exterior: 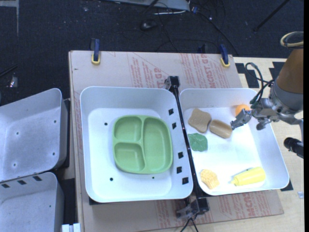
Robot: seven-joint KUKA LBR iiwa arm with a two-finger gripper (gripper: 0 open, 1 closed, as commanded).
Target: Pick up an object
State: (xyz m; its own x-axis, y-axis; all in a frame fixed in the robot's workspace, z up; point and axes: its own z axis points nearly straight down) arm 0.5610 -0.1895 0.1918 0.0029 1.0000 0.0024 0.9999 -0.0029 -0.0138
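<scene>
The bench [120, 66] is taking up the middle of the camera view, brown board with red lettering, and two white bins are sitting on it side by side. The left bin [91, 129] is carrying a green divided plate [143, 144], lying flat with its three compartments facing up. The right bin [270, 149] is where the action is sitting: the arm [292, 76] is reaching in from the right, orange band showing above the wrist, and the gripper [240, 120] is hovering over the bin's upper right area, its tip pointing left. Whether its fingers are spread or closed, I cannot tell from this angle, and nothing is showing between them.

Right at the gripper, the orange piece [241, 108] is peeking out just above and beside its tip. Just to the left, the tan bread roll [220, 128] is lying near the tip, and the brown bread slice [199, 120] is sitting touching it on the far side. Below those, the green leafy piece [197, 142] is resting against the bin's left wall. Well apart from the gripper, along the near edge, the yellow bottle-like thing [249, 176] is lying on its side, and the yellow corn piece [209, 178] is sitting to its left
</scene>
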